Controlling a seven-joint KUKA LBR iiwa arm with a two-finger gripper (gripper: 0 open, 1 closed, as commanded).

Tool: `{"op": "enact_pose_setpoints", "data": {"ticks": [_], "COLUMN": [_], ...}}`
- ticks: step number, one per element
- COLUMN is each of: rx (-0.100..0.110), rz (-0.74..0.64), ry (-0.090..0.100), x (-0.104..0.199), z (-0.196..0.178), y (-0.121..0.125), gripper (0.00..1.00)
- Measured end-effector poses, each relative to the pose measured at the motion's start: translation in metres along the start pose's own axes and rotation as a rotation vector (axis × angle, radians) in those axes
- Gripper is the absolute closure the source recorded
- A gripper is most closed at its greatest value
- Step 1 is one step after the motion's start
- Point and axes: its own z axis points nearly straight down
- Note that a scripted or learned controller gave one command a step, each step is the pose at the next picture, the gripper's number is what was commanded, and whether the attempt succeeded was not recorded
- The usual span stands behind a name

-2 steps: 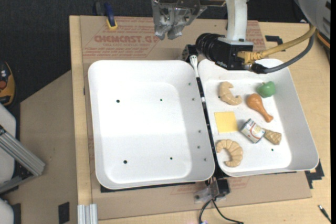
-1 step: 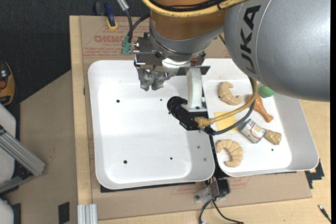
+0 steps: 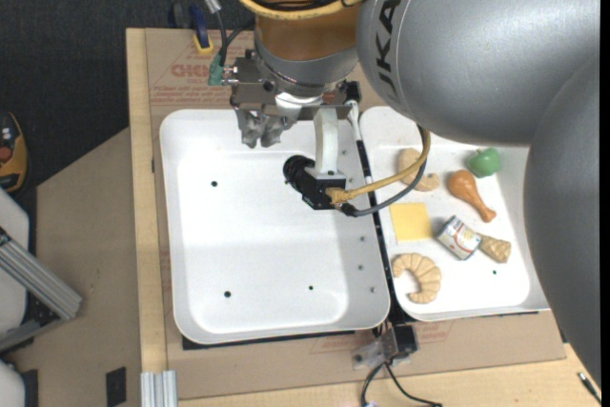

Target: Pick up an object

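Fig.: arm over two bins, pick in progress. The gripper (image 3: 259,134) is seen at the rear edge of the left bin (image 3: 257,300), fingers pointing down near the bin's back wall; nothing is seen between them, so no object is judged held. Whether the fingers are parted or closed cannot be told from this slant, as they overlap in the view. A black bracket w/ a cable (image 3: 307,181) hangs from the wrist just right of the gripper, over the bin floor.

The pickable objects are all lying in the right bin (image 3: 519,300), well apart from the gripper: 1 croissant (image 3: 419,274) at the front, 1 yellow cheese slice (image 3: 411,222) behind it, 1 small can (image 3: 457,237) on its side, 1 cracker-like piece (image 3: 496,250) touching the can, 1 chicken drumstick (image 3: 471,192), 1 green round item (image 3: 485,161) at the rear, and 1 pale bread-like piece (image 3: 416,169) partly hidden by the cable. Total: 7 items, 2 bins.

Step in hand, as judged: approach not yet aimed at a target. For a good grasp, the gripper should be carried across the divider to the right bin, centred over one isolated item (croissant or drumstick are best separated), and lowered w/ fingers spread across the item's narrow axis. The can–cracker pair is best avoided, since contact may shift both.
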Motion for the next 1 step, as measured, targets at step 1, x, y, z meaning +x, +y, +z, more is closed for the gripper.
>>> {"op": "enact_pose_setpoints", "data": {"ticks": [1], "rx": [-0.019], "rz": [0.0], "ry": [0.005], "x": [0.0], "z": [-0.0899], "y": [0.0729], "gripper": [1.0]}}
